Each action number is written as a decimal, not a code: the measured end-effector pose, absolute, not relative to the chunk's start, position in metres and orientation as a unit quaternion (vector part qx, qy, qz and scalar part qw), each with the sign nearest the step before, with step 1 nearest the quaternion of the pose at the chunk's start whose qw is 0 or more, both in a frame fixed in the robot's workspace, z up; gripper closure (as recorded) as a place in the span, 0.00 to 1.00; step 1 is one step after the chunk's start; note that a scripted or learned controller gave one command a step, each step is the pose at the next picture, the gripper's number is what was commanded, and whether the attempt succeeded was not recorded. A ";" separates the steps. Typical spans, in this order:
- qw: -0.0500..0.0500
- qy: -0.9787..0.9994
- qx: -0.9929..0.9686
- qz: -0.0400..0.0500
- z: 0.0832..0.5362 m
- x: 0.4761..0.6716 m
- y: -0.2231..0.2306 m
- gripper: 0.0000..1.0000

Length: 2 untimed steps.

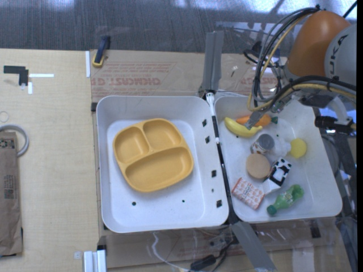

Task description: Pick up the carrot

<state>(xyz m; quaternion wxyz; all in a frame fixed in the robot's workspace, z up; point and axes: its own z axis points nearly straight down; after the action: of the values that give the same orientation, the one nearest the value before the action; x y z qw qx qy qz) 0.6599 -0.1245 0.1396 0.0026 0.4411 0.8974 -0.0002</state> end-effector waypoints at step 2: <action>0.002 0.841 0.541 -0.001 0.214 0.659 -0.157 1.00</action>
<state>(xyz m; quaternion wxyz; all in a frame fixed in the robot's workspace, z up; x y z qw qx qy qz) 0.6585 -0.1573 0.2141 0.0020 0.5407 0.8412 -0.0006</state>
